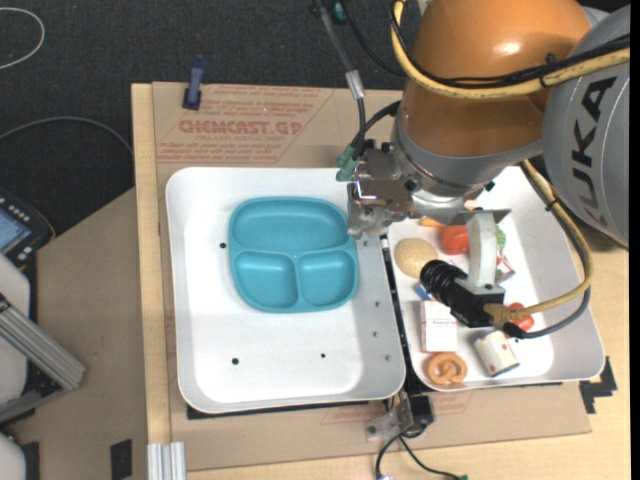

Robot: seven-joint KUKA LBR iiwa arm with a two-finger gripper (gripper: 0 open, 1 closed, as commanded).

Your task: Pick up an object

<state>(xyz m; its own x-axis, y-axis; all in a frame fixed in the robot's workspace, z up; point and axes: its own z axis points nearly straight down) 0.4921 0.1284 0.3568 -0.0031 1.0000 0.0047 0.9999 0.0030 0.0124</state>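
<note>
- The gripper point(440, 206) hangs over the top of the right bin point(570, 268). The big orange arm hides it, so I cannot tell how it is set.
- Just below it, at 6 o'clock, lies a pile of small things: a tan egg point(411, 258), a black tube point(455, 293), a pretzel point(445, 369).
- At 9 o'clock, the left bin point(195, 298) holds a blue tray point(293, 254).

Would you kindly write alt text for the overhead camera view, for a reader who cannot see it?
A grey and orange robot arm hangs over the right white bin, which holds small objects including a pretzel. The left white bin holds a blue divided plate.
</note>
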